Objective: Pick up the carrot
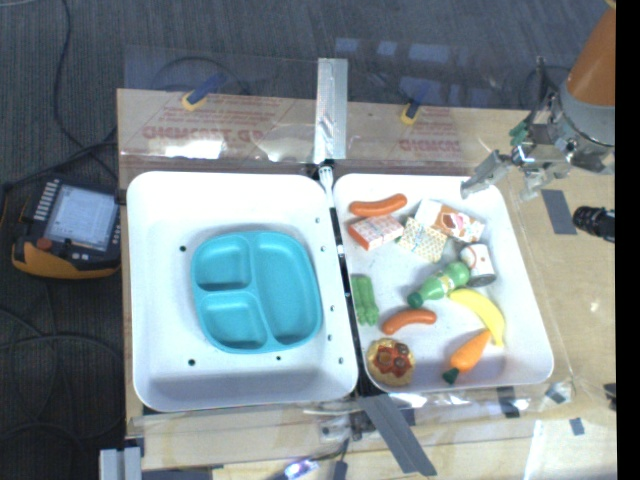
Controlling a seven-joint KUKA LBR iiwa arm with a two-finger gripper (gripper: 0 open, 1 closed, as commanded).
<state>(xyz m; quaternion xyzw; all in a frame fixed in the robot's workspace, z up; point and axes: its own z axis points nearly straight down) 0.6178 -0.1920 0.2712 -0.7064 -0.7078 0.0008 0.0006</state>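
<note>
Carrot (470, 352) lies in the right bin (532, 298), near its front right corner, tilted with the green stem end pointing toward the front edge. It touches or nearly touches the lower end of the banana (481, 310) just behind it. Nothing grips it.

Tool (510, 173) hangs above the rear right corner of the right bin, well apart from the carrot. One slender finger points out over the bin's back rim; whether the fingers stand apart or together cannot be told from this angle. Nothing is seen between them.

Other contents of the right bin: a sausage (376, 206) along the rear, a small orange box (375, 231) just in front of it, a green bottle (437, 286) near the middle, a second sausage (409, 319) ahead of that, a green pepper-like piece (364, 299) against the left wall, and a round pizza piece (390, 360) at the front left.

Left bin (160, 368) holds a blue divided tray (257, 289), lying flat near its centre.

Both bins sit side by side on the table (150, 118).
</note>
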